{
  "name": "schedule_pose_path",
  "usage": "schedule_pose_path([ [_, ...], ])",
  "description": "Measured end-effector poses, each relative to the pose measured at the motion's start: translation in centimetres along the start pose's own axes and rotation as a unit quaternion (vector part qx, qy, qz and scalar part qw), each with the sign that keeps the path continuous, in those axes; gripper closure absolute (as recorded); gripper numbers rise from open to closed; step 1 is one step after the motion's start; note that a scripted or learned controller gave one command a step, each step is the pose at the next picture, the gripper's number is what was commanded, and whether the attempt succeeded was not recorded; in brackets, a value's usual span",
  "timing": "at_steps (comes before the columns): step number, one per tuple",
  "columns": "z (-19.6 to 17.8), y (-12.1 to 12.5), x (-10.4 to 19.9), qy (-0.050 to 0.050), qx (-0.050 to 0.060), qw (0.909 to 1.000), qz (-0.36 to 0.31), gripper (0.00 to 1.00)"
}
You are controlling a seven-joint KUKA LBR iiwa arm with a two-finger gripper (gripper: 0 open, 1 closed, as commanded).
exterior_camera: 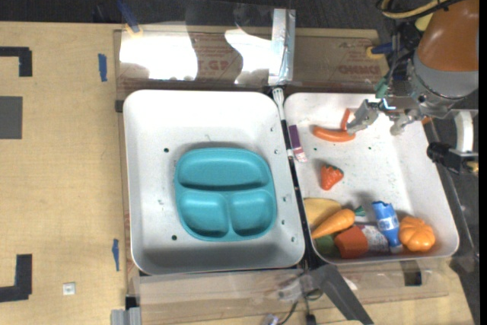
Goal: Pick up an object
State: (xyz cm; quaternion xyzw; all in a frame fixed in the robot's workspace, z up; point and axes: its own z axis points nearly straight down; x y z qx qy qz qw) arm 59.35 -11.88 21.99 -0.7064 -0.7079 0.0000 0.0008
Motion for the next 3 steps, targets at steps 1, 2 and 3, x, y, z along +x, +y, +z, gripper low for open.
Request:
schedule_pose_path([
  [1, 12.7, 0.1, -0.9, -0.001, -0.002, 0.9996, -0.028, 0.0],
  [2, 13.2, -2.9, 2.1, -0.001, -0.004, 0.9966, -0.082, 0.0],
  [3, 12.0, -2.7, 2.0, -0.002, -0.008, 0.9967, -0.081, 1.0],
])
